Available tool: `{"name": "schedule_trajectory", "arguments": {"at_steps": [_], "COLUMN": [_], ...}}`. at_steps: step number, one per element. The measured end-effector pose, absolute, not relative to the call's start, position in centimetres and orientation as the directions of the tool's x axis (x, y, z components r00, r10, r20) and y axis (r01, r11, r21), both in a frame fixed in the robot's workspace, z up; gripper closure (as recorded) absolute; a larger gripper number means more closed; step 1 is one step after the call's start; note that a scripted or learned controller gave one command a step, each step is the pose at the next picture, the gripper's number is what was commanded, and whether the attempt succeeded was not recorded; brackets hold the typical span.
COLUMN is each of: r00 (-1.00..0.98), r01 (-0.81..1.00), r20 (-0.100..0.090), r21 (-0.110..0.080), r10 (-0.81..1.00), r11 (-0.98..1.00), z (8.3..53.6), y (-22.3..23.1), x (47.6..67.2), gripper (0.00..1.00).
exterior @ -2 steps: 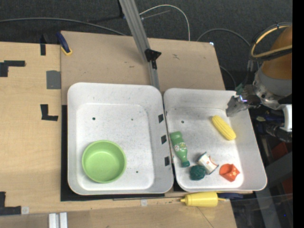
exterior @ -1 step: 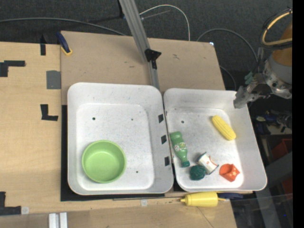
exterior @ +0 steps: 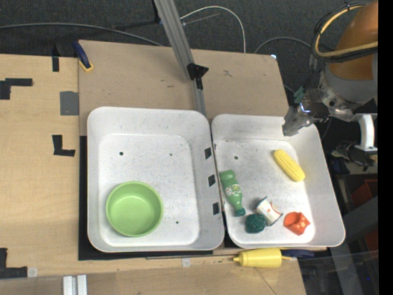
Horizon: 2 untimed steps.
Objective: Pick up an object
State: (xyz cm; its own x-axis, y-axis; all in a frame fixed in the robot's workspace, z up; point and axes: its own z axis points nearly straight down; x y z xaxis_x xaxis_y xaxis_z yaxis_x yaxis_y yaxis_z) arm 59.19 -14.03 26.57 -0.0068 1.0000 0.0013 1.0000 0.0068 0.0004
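**Approach step: nothing picked yet**

Your hand (exterior: 297, 123) hovers at the right bin's (exterior: 325, 183) far rim; whether it is open you cannot tell, and it holds nothing visible. The corn (exterior: 288, 165) lies just below it. Next: descend onto the corn.

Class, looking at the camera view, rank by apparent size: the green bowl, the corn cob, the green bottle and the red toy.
1. green bowl
2. green bottle and corn cob, too alike to rank
3. red toy

Arm (exterior: 350, 54) behind the gripper (exterior: 293, 125) cut off at right edge, gripper fingers too blurred to read, small white-and-red item (exterior: 268, 209) well below it unidentifiable
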Motion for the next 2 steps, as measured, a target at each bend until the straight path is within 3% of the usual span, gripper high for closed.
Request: {"name": "schedule_trajectory", "arguments": {"at_steps": [2], "r00": [-0.007], "r01": [1.0], "r20": [0.001], "r21": [-0.001], "r10": [1.0], "r11": [0.007], "z": [26.5], "y": [-4.2], "x": [61.0], "gripper": [1.0]}}
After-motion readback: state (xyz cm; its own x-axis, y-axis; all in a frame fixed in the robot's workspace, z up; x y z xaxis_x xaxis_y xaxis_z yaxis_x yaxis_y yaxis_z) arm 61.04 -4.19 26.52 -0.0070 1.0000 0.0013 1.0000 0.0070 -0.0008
